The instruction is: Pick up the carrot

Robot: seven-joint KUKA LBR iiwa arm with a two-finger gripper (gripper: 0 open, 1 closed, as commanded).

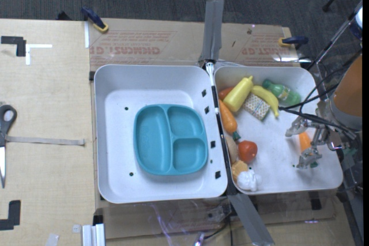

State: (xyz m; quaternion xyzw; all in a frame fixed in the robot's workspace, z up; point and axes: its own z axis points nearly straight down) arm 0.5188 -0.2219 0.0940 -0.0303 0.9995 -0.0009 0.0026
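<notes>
A long orange carrot with a green stem end lies along the left wall of the right bin, just below a yellow bottle. My gripper hangs low over the right side of that bin, far to the right of this carrot. A small orange piece sits right against the gripper's left side. Whether it is gripped is hidden by cables and metal parts.
The right bin also holds a banana, a green bottle, a tan block, a tomato and a white lump. The left bin holds a teal divided plate. Scissors lie on the bench at the left.
</notes>
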